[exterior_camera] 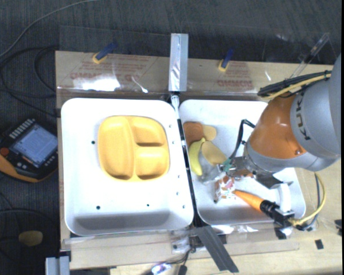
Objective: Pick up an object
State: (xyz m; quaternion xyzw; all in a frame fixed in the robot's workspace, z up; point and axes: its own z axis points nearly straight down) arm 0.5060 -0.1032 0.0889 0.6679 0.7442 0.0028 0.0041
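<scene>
Far left, off the surface, on the dark floor: a handheld control unit (24,150) with an orange casing and a small screen, cable trailing away from it.

Surface (74,73): light wood, with clear plastic sheeting clamped along the far edge by two blue-and-yellow clips (105,52).

Left bin (80,211): white, shallow. Holds one yellow divided tray (133,146), three compartments, lying flat a little far of the bin's middle.

Divider: a grey metal bar (179,62) stands at the far end between the two bins.

Right bin (258,216): white, shallow. Along its left side, a brown rounded item (196,132) at the far end, a banana (195,159) just near of it, and a pale yellow-green piece (213,152) touching the banana on its right. Toward the near side, a small crinkled wrapper (223,187), and just right of it a carrot (251,198), orange, lying flat, pointed end toward the wrapper.

Arm (309,125): grey with orange band, reaching in from the right, over the right half of the right bin. Hand (232,168) sits low over the bin, just right of the banana and just far of the wrapper. Cannot tell whether it is spread or closed; the wrist hides it. Nothing seen held.
</scene>
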